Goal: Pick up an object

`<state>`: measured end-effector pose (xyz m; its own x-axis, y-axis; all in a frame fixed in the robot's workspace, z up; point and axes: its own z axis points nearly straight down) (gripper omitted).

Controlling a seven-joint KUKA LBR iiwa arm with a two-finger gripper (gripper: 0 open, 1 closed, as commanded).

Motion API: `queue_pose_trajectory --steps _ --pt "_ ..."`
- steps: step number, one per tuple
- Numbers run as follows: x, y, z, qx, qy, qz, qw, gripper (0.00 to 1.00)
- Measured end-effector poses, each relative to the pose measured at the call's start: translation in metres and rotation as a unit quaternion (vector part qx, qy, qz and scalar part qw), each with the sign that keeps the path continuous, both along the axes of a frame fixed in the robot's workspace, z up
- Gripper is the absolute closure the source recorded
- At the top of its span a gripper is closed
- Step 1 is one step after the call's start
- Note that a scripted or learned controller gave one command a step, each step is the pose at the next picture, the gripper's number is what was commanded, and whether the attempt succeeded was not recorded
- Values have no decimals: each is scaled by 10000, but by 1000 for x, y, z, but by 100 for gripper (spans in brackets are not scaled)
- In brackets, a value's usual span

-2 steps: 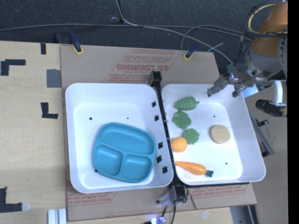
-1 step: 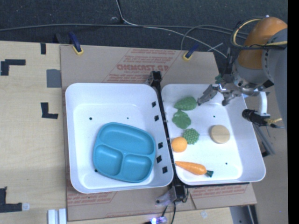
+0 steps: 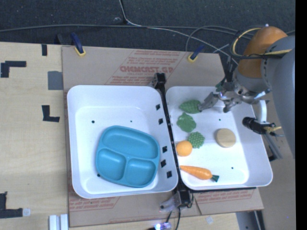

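Note:
My gripper [image 3: 216, 104] hangs over the far part of the right bin [image 3: 256, 169], fingers spread open with nothing between them. Its left finger [image 3: 206, 103] points at a green leafy toy [image 3: 190, 106] just to its left, and I cannot tell if they touch. A second green leaf [image 3: 186, 123] and a knobbly green piece [image 3: 195, 139] lie below that. Nearer the bin's front are an orange ball [image 3: 184, 148], a carrot [image 3: 196, 172] and a beige round disc [image 3: 225, 137].
The left bin [image 3: 81, 104] holds a blue divided plate [image 3: 127, 155]. A black divider [image 3: 165, 123] runs between the bins. The grey arm with its orange band [image 3: 259, 51] comes in from the right, above the right bin's far corner. Cables trail across the back.

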<state>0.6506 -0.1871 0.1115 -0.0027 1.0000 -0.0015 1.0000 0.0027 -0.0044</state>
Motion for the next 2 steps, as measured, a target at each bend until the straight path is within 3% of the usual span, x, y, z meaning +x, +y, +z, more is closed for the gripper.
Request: queue_pose_trajectory --steps 1,2 --pt "2 -4 -7 -25 -32 -7 10000 0" --pt "2 -4 2 -29 -38 -3 10000 100"
